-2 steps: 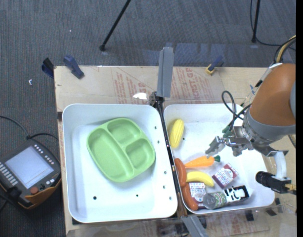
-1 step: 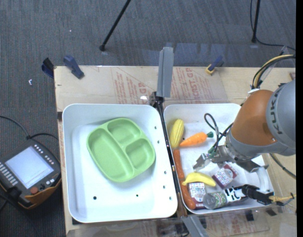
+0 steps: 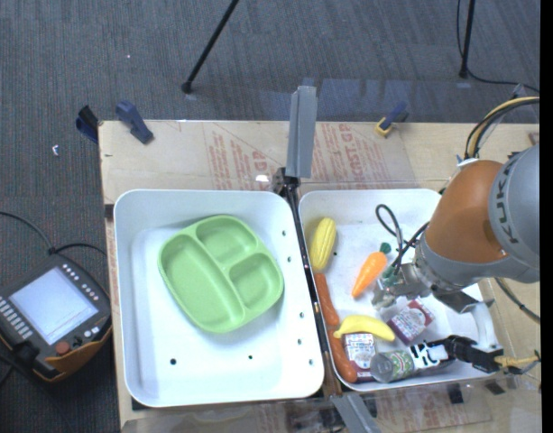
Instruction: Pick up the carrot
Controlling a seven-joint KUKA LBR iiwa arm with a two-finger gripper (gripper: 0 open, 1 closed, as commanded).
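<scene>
The carrot point(image 3: 368, 274) is orange with a small green top. It lies tilted in the middle of the right bin point(image 3: 411, 197), its green end pointing to the back right. My gripper point(image 3: 391, 284) hangs low over the bin just right of the carrot, close to its thick end. Nothing shows between the gripper and the carrot, and the carrot rests on the bin floor.
A yellow corn cob point(image 3: 322, 242) lies left of the carrot. A banana point(image 3: 366, 327), a red packet point(image 3: 410, 319), a can point(image 3: 393, 365) and a long reddish sausage point(image 3: 327, 303) sit toward the front. The left bin point(image 3: 141, 350) holds a green divided plate point(image 3: 222, 273).
</scene>
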